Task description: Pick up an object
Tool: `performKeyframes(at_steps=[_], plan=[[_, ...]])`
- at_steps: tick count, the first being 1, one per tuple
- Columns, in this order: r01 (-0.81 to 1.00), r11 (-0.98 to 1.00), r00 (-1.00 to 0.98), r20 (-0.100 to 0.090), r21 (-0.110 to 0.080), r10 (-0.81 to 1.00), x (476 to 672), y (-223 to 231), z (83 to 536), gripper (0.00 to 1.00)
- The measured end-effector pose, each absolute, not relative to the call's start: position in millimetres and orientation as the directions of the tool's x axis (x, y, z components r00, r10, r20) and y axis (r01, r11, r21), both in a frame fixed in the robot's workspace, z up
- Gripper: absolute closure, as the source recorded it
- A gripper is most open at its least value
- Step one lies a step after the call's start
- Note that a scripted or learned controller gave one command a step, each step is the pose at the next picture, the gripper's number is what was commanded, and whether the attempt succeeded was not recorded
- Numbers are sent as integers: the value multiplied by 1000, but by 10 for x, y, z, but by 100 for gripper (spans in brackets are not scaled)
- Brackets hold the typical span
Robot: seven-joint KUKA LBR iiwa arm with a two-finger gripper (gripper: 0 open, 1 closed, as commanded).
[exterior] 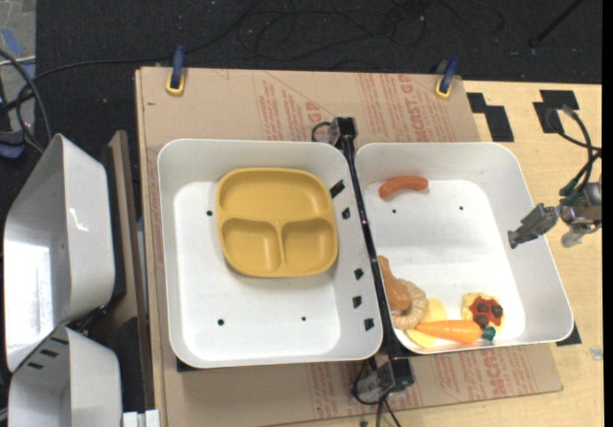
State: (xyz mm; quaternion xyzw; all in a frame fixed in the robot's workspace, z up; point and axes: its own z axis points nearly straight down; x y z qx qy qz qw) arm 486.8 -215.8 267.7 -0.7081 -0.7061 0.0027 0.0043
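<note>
Right edge of frame: hand (560, 220) over right bin (512, 176) rim, grip state cannot tell. Sausage (403, 187) alone, upper part of bin; likely light, smooth toy, may roll. Pinch mid-length across width.

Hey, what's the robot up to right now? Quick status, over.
Gripper at right bin's right rim, holding nothing visible. Sausage, carrot untouched. Nothing in the way.

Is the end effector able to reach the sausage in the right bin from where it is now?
Probably yes. The end effector sits at the right bin's right rim, and the sausage lies alone on bare floor near the far wall, with nothing between them or over it.
</note>
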Motion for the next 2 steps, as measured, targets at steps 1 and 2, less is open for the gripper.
performKeyframes(at_steps=[1,2], plan=[[1000,1,-1,0,-1,1000,4890,-2152,2725,0],[1000,-2,2,2,-6,1000,4850,-2147,2087,0]])
